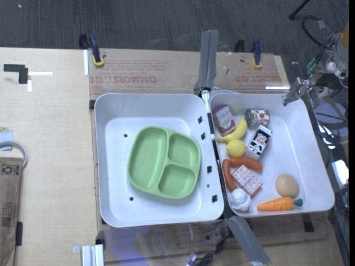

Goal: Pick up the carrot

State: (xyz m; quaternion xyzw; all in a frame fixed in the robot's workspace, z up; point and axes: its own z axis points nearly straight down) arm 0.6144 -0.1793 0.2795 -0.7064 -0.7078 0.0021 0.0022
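Nearest the camera, at the lower right of the frame, the carrot lies along the front wall of the right bin, its green tip pointing right, just below a brown egg and right of a white garlic bulb.

From the left: a brown paper bag at the desk's edge, then the left bin holding a green divided plate. Behind both bins, a cardboard sheet carries reversed lettering, seemingly "CHEMCOZT".

The right bin also holds a banana, lemon, sausages, small can and cartons with unreadable labels.

At upper right the gripper hangs over the bin's back corner, well apart from the carrot; whether its jaws stand apart or together cannot be told. The approach looks not yet begun; the next move calls for travel down-frame to the front wall, then descent clear of the egg.
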